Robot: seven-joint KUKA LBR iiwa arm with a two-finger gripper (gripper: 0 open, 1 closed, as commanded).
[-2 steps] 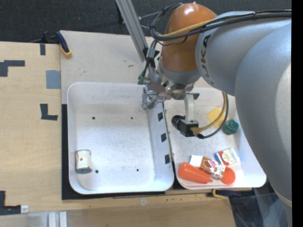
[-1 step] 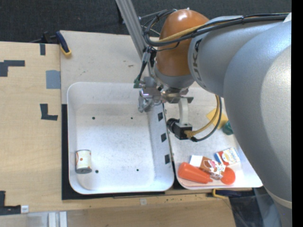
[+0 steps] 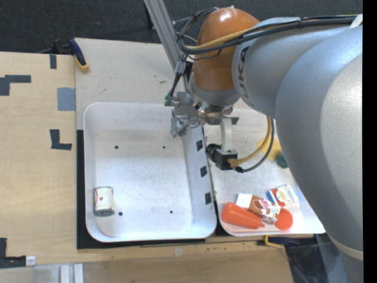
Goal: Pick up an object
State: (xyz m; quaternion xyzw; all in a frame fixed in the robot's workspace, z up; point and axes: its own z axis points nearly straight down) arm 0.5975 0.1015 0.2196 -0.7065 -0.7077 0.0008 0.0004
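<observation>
Left bin (image 3: pixel 141 229) holds a small can (image 3: pixel 103 201); right bin (image 3: pixel 277 232) an orange carrot (image 3: pixel 241 216).

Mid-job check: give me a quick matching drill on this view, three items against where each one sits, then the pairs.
Items:
1. small can
2. orange carrot toy
3. pincer

Places:
A. near edge of the right bin
B. over the far right part of the left bin
C. near left corner of the left bin

Pairs: 1-C, 2-A, 3-B
</observation>
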